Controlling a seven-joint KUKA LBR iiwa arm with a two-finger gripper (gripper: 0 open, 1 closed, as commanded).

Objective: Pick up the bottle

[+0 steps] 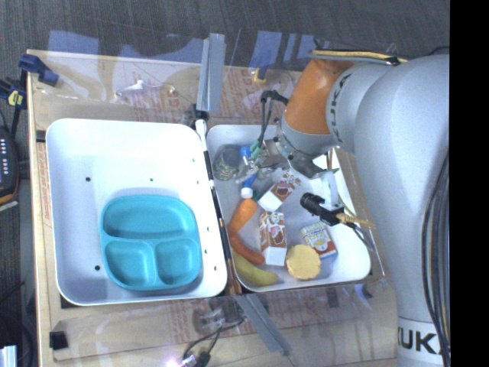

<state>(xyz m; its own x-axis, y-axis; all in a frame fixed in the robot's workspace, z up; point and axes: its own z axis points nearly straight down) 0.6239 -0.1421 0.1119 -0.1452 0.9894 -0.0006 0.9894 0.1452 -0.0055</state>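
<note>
The two white bins sat side by side on the table [114, 335]. The left bin [76, 151] held a teal divided tray [149, 239] in its lower half. The right bin [350, 257] was crowded.

The bottle [243, 214], orange with a white cap, lay in the right bin close to its left wall. It was tilted, with the cap towards the top of the frame. Just below it lay a reddish sausage-shaped piece [246, 249], and below that a yellow banana [257, 271] along the bin's lower edge. Just right of the bottle stood a small printed carton [273, 234]. A second carton [284, 187] lay above that one. Lower right in the bin were a round yellow disc [303, 261] and, touching its upper right side, a small box with a blue edge [319, 240]. In the bin's upper left corner was a greyish clear item [227, 164].

The arm [397, 167] reached in from the right of the frame, its orange band [312, 102] above the bin's upper edge. The gripper [263, 159] hung over the upper part of the right bin, above and to the right of the bottle's cap and apart from the bottle. Whether it was open or closed could not be told, and nothing could be seen held in it.
</note>
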